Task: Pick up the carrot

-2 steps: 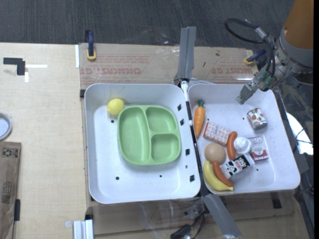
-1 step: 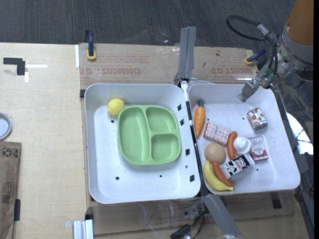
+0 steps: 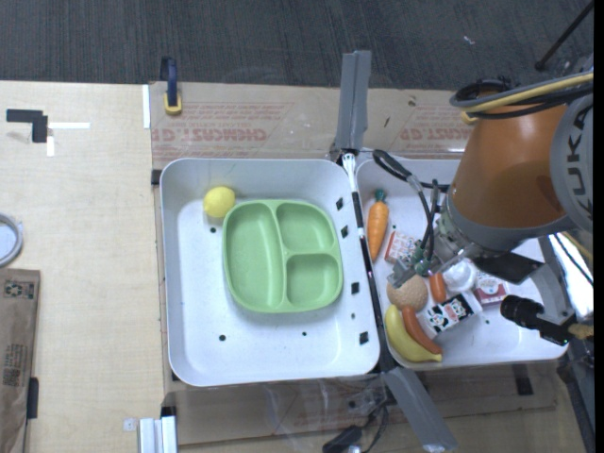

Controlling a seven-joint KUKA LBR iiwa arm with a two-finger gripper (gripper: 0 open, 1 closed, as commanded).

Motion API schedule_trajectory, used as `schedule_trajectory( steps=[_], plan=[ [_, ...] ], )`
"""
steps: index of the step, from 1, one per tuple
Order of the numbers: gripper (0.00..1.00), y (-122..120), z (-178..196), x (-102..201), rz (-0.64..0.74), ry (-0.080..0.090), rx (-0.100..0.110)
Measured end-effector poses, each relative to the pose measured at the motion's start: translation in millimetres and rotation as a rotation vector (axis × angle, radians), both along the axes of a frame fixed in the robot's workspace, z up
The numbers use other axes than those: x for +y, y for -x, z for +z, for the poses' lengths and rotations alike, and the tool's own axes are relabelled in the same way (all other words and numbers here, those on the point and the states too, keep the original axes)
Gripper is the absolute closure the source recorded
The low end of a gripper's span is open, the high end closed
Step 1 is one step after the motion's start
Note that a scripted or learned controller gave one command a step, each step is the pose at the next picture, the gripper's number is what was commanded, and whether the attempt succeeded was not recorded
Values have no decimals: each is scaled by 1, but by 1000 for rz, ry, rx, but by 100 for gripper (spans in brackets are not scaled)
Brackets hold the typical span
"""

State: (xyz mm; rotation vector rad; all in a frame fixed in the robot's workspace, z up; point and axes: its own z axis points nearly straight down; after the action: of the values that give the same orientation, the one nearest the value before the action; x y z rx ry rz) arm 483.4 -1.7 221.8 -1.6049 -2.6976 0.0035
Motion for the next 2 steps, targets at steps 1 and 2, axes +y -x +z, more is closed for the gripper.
schedule_trajectory(
  steps=[1,2],
  plan=[
    [100,6,-31,-5,-227,1,0],
    [100,-41,44,9,-248,2,-2]
  ],
)
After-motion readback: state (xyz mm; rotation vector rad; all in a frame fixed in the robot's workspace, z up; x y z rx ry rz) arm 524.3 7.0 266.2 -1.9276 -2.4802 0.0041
